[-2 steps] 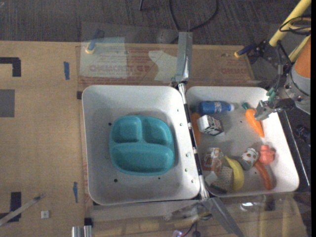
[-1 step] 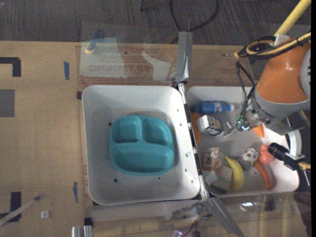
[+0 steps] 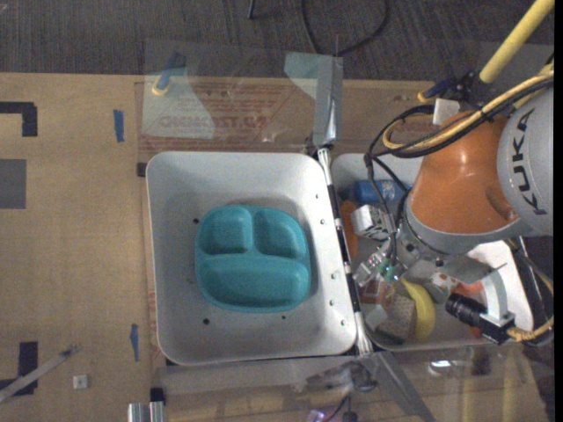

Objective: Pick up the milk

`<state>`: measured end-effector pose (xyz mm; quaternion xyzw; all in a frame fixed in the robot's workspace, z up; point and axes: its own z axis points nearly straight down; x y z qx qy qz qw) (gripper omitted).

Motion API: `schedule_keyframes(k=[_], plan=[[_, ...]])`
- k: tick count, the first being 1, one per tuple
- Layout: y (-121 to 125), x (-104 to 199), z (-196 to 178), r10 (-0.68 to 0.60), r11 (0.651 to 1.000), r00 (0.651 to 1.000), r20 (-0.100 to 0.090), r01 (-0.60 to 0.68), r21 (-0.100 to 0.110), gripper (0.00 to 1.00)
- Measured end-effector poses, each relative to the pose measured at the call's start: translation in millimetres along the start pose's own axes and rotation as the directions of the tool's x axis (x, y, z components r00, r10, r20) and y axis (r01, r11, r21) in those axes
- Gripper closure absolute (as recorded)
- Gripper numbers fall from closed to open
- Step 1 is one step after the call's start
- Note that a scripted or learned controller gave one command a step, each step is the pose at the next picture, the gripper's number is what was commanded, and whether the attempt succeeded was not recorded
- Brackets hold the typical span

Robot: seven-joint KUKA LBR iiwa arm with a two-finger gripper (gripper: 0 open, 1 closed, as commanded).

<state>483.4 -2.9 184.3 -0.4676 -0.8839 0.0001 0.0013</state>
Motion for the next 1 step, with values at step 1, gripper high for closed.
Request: schedule_keyframes(k=[1], plan=[[57.4,7.3,-14.9,0.010,1.000,1.000,0.003,-0.010,-0.004,1.00]])
